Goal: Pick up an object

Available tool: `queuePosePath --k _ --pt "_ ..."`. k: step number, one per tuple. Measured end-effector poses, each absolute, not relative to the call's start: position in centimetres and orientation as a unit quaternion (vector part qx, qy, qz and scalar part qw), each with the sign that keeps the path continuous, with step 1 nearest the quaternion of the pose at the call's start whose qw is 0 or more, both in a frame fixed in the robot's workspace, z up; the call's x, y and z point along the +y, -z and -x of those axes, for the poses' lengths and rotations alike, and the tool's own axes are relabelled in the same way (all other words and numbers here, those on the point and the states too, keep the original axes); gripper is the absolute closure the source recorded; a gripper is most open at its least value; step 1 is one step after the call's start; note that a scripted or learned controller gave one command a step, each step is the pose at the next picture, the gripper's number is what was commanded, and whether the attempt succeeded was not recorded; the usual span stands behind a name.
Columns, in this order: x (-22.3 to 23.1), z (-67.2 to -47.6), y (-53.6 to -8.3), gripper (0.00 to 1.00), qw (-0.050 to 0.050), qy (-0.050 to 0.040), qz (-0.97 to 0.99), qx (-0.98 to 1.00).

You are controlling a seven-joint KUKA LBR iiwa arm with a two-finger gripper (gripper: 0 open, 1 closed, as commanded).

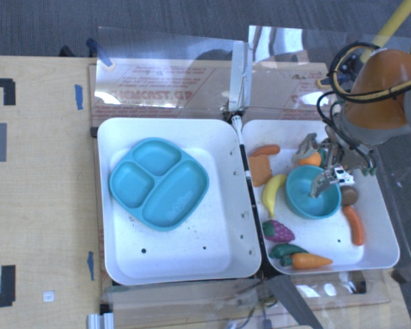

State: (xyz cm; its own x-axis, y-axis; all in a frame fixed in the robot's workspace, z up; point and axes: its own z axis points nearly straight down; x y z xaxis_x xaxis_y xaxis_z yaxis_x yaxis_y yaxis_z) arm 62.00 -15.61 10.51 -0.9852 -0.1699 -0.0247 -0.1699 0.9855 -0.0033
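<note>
Crowding the blue bowl (pixel 312 196): banana (pixel 272 192), sausage (pixel 355 225), orange (pixel 311 159); jaws' state unclear.

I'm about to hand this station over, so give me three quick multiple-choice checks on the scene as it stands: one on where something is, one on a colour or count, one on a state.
1. Where does the divided plate lie?
A. In the left bin
B. In the right bin
C. On the wooden bench outside the bins

2. What colour is the bowl?
A. Red
B. Yellow
C. Blue

3. Where is the gripper now?
A. Over the divided plate
B. At the bowl in the right bin
C. Parked outside both bins

Answers:
1. A, the plate sits alone in the left bin.
2. C, the bowl is the same light blue as the plate.
3. B, the gripper reaches down over the bowl in the right bin, next to the banana.
</note>
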Motion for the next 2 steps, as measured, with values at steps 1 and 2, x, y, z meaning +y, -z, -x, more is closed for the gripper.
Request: queuePosePath --k 1,2 --pt "-9.4 -62.5 -9.1 0.0 0.006 0.0016 0.11 0.994" --pt "-9.5 -57.6 -9.1 0.0 0.005 0.0013 0.102 0.995"
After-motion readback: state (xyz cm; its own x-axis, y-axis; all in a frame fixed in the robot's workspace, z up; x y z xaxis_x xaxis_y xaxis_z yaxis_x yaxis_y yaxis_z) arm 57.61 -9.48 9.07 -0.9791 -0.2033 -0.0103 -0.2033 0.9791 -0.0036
